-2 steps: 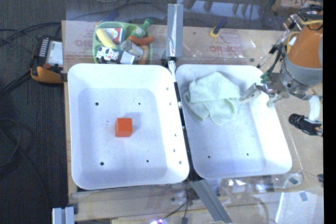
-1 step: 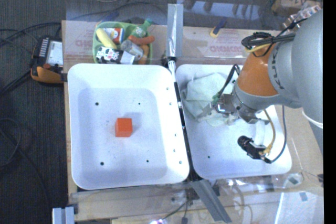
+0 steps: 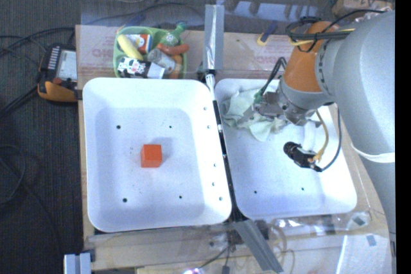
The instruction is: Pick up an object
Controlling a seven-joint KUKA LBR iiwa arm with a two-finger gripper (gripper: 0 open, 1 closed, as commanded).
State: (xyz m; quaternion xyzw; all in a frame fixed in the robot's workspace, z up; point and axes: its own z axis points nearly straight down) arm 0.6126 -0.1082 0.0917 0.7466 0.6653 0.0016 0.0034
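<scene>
Dark carpet (image 3: 38, 202) around bench (image 3: 96, 42), two bins (image 3: 103, 99)

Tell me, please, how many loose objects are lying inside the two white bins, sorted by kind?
Orange block, in the left bin: 1
Pale crumpled cloth, in the right bin, under the claw: 1
Total: 2
</scene>
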